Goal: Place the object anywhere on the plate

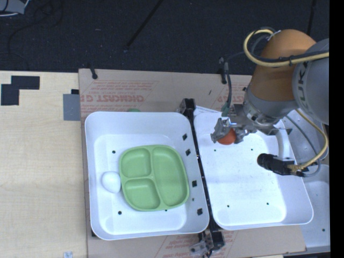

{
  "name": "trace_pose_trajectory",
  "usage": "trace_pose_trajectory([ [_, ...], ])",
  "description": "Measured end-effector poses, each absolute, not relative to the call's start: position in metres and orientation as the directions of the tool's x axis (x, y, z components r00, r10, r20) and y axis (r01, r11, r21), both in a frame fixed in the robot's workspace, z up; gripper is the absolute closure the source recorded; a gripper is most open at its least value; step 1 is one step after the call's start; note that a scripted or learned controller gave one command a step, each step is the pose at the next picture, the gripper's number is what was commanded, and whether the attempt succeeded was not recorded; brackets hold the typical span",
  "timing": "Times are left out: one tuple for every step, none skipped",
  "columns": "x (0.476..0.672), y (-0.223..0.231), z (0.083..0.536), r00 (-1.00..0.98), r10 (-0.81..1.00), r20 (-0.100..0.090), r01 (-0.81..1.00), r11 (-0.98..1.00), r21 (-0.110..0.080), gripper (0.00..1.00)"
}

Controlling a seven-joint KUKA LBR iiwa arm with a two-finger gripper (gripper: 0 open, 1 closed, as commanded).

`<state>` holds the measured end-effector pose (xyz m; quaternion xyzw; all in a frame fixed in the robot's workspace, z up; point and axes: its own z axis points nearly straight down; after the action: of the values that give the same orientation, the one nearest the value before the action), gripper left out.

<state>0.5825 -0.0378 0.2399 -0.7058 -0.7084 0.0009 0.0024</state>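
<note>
A pale wooden surface (37, 165) carries two white bins. The hand (226, 133), over the right bin (258, 198), grips a small orange-red object (228, 138). Well to its left, the green plate (153, 176) sits beside a white ball (111, 181).

Bench (43, 187) under two white bins (102, 208)

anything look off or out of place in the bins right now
One thing stands out: a small white egg-shaped object lies on the left bin's floor, against the left rim of the green three-compartment plate, not on it. A small orange-red object sits at the gripper over the right bin. No spills or damage.
</note>
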Motion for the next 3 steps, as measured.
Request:
trace_pose_trajectory([
  [0.561,0.013,0.247,-0.005,1.000,0.003,1.000,0.005,-0.005,1.00],
  [0.547,0.054,0.237,-0.003,1.000,0.001,1.000,0.003,-0.006,1.00],
  [0.527,0.103,0.223,-0.004,1.000,0.001,1.000,0.004,-0.007,1.00],
])
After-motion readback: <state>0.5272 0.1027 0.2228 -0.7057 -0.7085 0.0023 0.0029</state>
